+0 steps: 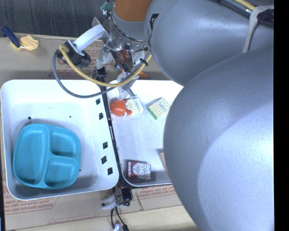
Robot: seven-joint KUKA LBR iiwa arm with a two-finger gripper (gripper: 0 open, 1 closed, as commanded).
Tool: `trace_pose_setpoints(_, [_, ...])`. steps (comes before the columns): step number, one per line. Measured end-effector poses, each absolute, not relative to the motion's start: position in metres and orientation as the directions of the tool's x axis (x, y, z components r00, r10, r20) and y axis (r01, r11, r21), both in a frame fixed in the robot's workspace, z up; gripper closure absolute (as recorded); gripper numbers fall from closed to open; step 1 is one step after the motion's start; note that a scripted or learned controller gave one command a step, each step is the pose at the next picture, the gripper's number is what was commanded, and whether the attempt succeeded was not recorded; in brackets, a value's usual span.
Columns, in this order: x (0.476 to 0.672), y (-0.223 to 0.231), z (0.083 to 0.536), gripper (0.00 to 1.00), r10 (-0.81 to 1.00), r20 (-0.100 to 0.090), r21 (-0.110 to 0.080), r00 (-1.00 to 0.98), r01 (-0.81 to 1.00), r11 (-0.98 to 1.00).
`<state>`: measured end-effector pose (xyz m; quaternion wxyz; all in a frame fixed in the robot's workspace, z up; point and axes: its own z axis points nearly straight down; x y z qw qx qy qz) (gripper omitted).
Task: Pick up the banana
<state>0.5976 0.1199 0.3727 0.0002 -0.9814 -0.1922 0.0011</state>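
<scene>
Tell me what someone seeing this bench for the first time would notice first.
The grey arm dominates, covering most of the right bin, with its orange band at the top. In the left bin lies a bright blue divided tray. Below the gripper, near the divider, sits a small orange-red object.

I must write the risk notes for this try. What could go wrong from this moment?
1. The claw hangs over a tight cluster: an orange ball, a white packet and a green box. It may grab the wrong thing.
2. The yellow cable loops low and could snag the bin wall.
</scene>
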Motion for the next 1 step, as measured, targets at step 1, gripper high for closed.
trace_pose_setpoints(1, [0.5977,0.1198,0.3828,1.00,0.381,-0.005,0.001,0.924,0.381,-0.924])
